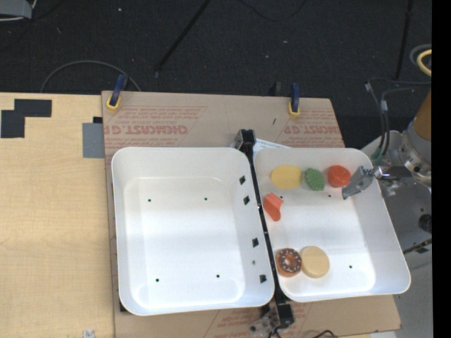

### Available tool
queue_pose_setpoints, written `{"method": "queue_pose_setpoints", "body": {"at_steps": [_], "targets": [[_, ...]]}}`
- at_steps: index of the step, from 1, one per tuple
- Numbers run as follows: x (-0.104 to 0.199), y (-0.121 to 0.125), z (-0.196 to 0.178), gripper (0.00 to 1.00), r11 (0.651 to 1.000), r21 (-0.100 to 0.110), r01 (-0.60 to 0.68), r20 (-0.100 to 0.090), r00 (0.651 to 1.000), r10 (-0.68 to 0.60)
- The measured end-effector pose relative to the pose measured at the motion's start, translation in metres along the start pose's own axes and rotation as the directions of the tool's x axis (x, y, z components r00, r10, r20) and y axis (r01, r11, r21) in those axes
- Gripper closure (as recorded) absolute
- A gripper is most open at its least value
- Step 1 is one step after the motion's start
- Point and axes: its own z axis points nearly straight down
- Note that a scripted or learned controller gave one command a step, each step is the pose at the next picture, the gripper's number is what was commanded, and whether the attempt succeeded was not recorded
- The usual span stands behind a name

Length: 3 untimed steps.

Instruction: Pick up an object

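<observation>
Glossy white plastic forms the right bin (366, 273), and nearest the camera sit a chocolate-glazed sprinkled doughnut (288, 261) touching a smooth tan disc (314, 262). Farther in, an orange wedge (272, 207) lies by the divider, well left of the gripper (354, 186). Then a row: rounded yellow piece (285, 177), bumpy green lump (314, 179), shiny red ball (338, 175) just beside the grey fingers. How wide they stand, I cannot tell; nothing visibly between them.

Glossy white plastic bins (184, 162) on matt cardboard (211, 122)
</observation>
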Motion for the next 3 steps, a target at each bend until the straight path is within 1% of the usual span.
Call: {"method": "queue_pose_setpoints", "body": {"at_steps": [1, 2, 3], "targets": [[-0.032, -0.002, 0.16, 0.0, 1.0, 0.01, -0.002, -0.004, 1.0, 0.002], [-0.014, -0.071, 0.166, 0.0, 1.0, -0.005, -0.001, 0.0, 1.0, 0.001], [0.047, -0.009, 0.166, 0.0, 1.0, -0.004, 0.004, 0.0, 1.0, -0.004]]}}
